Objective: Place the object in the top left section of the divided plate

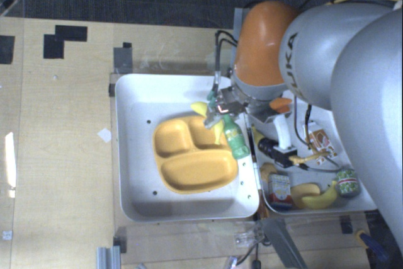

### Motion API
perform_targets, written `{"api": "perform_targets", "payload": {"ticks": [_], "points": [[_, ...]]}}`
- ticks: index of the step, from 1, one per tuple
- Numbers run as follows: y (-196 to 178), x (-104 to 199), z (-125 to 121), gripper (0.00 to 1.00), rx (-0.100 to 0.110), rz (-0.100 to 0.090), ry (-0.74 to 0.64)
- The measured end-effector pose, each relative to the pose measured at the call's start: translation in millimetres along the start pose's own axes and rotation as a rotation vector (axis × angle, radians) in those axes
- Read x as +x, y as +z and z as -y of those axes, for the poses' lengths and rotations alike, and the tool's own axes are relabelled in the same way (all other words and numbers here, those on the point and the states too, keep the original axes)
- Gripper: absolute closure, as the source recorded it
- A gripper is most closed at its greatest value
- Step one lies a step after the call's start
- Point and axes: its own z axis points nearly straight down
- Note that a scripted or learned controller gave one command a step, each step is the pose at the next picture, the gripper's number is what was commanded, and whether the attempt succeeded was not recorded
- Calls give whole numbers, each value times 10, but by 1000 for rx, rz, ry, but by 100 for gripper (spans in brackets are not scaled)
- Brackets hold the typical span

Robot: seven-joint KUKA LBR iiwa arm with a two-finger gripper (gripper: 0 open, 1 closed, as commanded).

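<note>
A yellow divided plate [192, 157] lies in the left white bin [138, 154], with two small sections at the top and one large section below. My gripper [216, 111] hangs over the plate's top right corner. Beside it, a green bottle [235, 138] lies along the plate's right rim. A small yellow object [200, 108] lies just above the plate, next to the gripper. The arm's grey body and orange band [264, 41] cover much of the right side.
The right bin [371, 201] holds a banana [318, 196], a small can [346, 184], a boxed item [279, 189] and a packet [321, 142]. Black cables run past the bins' shared wall. The bench [56, 135] spreads to the left.
</note>
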Motion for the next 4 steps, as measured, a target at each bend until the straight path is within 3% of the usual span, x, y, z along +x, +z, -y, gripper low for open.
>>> {"api": "perform_targets", "payload": {"ticks": [1, 2, 3, 4], "points": [[-90, -6, -18, 100, -2, -1, 1], [-648, 297, 302, 100, -3, 0, -34], [-532, 256, -353, 100, -2, 1, -330], [-292, 35, 265, 100, -2, 1, -507]]}}
